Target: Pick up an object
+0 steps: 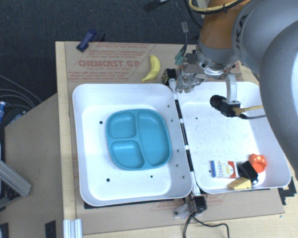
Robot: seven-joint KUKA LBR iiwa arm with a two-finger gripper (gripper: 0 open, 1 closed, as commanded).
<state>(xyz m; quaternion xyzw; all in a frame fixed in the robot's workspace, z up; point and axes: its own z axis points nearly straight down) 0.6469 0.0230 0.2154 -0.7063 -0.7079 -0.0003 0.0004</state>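
Observation:
My gripper [185, 83] hangs over the far left corner of the right bin [208, 133], close to the wall shared by the two bins. Nothing shows under it or in it. The bin's loose objects lie together at its near right corner, well away from the gripper: a small red, white and blue box [223, 169], a black block [247, 170], an orange toy [257, 161] and a yellow wedge [239, 184].
The left bin [89, 103] holds a blue divided plate [138, 138]. A yellow banana [152, 68] lies outside the bins on the brown board behind them, and a blue clip [86, 40] sits at the board's far left edge.

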